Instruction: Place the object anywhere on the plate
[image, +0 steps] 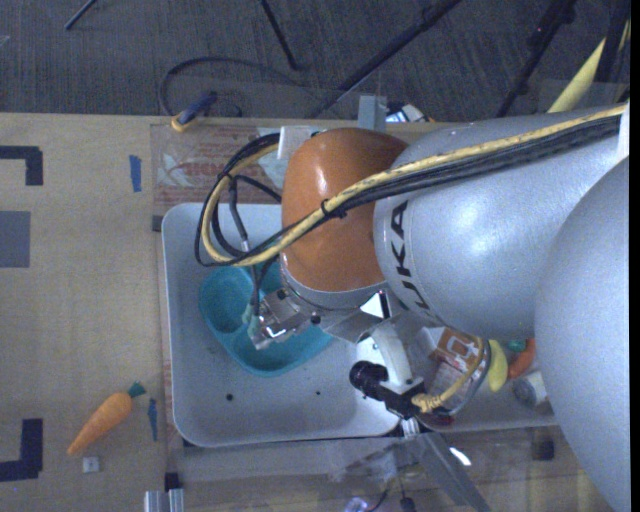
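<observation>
Fingers hidden — can't tell their state — as the gripper hangs over a teal plastic plate; grey-and-orange arm blocks the white bin.

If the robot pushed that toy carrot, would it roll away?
The carrot looks rounded and tapered, so it would probably roll, curving toward its thin tip. It lies on the flat bench outside the bin, with no wall to stop it. It looks like light plastic.

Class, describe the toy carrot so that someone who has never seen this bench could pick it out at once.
Start at the white bin under the grey arm, then look past its left wall to the bare wooden bench. Near the lower corner lies the toy carrot, slanted, orange with a green top; the blue tape strips nearby are flat.
</observation>
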